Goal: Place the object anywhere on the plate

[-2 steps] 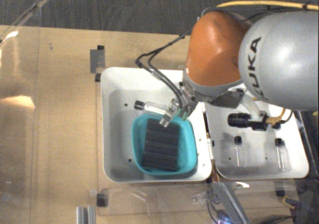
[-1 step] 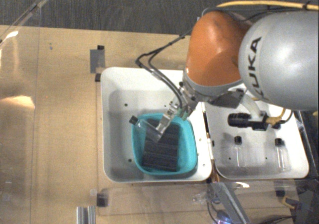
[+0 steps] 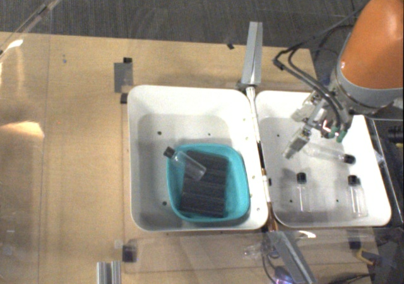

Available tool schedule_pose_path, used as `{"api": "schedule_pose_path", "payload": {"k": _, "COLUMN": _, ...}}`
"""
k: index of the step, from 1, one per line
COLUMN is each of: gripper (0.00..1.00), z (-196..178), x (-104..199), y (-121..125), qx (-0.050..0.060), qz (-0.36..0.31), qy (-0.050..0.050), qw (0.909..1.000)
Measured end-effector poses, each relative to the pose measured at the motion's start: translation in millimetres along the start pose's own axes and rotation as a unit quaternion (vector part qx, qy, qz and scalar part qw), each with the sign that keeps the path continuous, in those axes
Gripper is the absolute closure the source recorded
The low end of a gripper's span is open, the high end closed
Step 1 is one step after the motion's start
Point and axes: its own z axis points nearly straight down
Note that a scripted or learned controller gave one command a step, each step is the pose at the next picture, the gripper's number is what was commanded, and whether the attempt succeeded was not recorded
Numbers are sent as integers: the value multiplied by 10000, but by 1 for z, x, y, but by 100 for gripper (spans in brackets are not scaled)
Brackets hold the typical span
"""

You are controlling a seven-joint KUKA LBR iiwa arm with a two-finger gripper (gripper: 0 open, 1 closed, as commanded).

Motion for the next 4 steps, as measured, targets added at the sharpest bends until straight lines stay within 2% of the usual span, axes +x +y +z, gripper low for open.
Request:
{"api": "schedule_pose_path", "payload": {"k": 1, "gripper": 0, "z": -100, "x": -31, "y": -97, "qx": 10, "qz": 638, "qy": -13, "qw": 9980}}
{"api": "schedule_pose_path", "payload": {"k": 2, "gripper": 100, "z": -114, "x": -33, "y": -95, "qx": -13, "qz": 601, "qy": -79, "qw": 9982}}
{"api": "schedule_pose_path", "payload": {"k": 3, "gripper": 100, "z": -99, "x": -24, "y": -6, "qx": 6, "qz": 553, "qy": 6, "qw": 9985}}
{"api": "schedule_pose_path", "payload": {"k": 4, "gripper": 100, "z": -26, "x": 11, "y": 45, "qx": 11, "qz": 535, "qy": 27, "qw": 9986}}
